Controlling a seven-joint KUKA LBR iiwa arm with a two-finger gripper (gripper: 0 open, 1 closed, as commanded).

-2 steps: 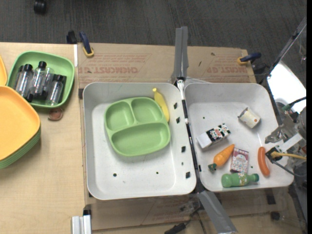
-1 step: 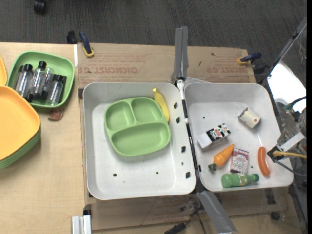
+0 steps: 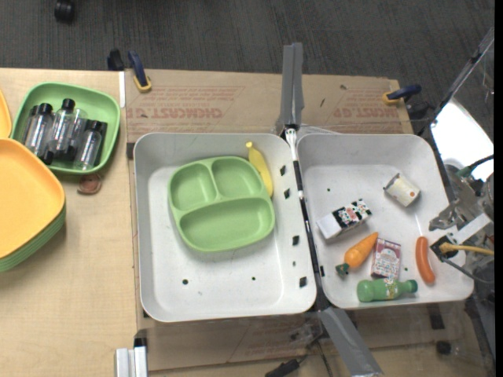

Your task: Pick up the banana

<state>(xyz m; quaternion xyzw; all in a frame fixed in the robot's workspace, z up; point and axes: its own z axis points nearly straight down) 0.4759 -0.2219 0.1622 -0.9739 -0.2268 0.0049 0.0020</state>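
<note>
Left white bin: one yellow banana lying against the upper right rim of a green three-compartment plastic plate. Right white bin: orange carrot, green bottle, small boxes. Right edge: gripper, well apart from the banana; its state cannot be told.

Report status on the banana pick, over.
Hand at right bin's right edge, holding nothing. Banana in left bin, wedged against green divided plate. Path across clear.

Upside-down red print reading "CHEMCAST" stands on the brown cardboard sheet.
</note>
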